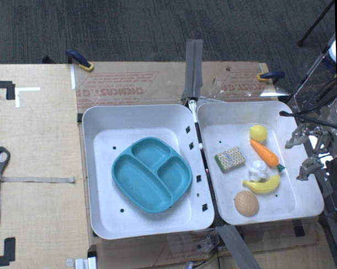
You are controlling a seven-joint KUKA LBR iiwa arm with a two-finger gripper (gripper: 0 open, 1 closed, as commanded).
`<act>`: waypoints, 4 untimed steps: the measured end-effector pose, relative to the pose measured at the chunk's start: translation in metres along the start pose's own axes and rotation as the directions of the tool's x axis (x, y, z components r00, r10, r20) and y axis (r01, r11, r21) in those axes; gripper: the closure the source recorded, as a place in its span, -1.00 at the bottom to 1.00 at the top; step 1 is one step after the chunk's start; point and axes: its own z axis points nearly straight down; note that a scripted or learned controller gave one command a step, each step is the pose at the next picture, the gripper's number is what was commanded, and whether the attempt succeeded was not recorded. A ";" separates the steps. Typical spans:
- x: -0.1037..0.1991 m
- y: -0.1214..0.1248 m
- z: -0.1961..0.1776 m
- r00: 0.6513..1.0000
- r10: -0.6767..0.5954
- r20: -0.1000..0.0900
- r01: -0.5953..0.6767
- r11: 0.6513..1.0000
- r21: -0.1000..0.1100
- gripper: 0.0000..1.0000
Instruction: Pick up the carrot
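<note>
From my remote station I watch the carrot (264,154) lying in the right bin (223,119), its orange body running on a diagonal from upper left, just below the lemon (258,133), down to its green tip at lower right near the bin's right wall. A small white object (257,169) sits just beside its lower flank, and the banana (263,184) curves beneath that. The gripper (303,154) hangs at the right rim of the same bin, to the right of the carrot and apart from it, nothing between its two fingers (296,138), which stand spread one above the other in this view. That spread runs roughly across the carrot's length, which I judge favourable for a pinch across the narrow body. The arm itself enters from the right, mostly lost among cables and stand legs, so I cannot read its wrist angle with confidence. The reach ahead is leftward into the bin and down, with the lemon and the white object crowding either side of the target. The left bin (97,161) holds a blue divided plate (152,175), well apart from the work. A sponge (230,159) and a brown ball (246,203) also sit in the right bin.
</note>
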 end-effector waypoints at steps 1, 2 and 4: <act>-0.029 0.024 0.127 1.000 -0.023 0.002 0.023 1.000 0.001 -1.00; -0.031 0.025 0.117 1.000 -0.027 0.007 0.027 1.000 0.002 1.00; -0.092 0.065 -0.049 0.989 0.149 0.003 -0.149 0.989 0.000 1.00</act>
